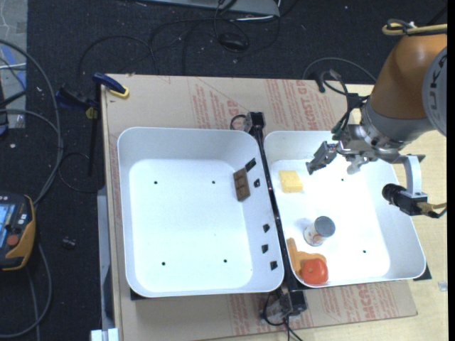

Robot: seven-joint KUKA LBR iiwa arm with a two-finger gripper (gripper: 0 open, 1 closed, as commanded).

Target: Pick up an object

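The arm (pixel 409 77) looms closest to the lens, at the upper right, its orange band above a grey wrist; below it the gripper (pixel 338 158) hangs over the back of the right bin, its two dark fingers spread apart with nothing between them.

At the far left a yellow-edged handset (pixel 15 231) lies on the dark floor among cables. A blue and yellow clamp (pixel 106 87) sits at the back left corner of the worktop (pixel 185 98), a board with red print. The left bin (pixel 135 148) holds one brown block (pixel 242 186), near its right wall and toward the back. Small black clips run along the seam between the bins.

In the right bin (pixel 405 251), a yellow block (pixel 291 182) lies near the left wall, just below and left of the gripper but apart from it. Nearer the front stands a small cup (pixel 319 230) with a grey top. In the front left corner a red ball (pixel 314 270) touches an orange piece (pixel 296 253) beside it. A black knob (pixel 398 197) on a white bracket juts from the arm over the bin's right side.
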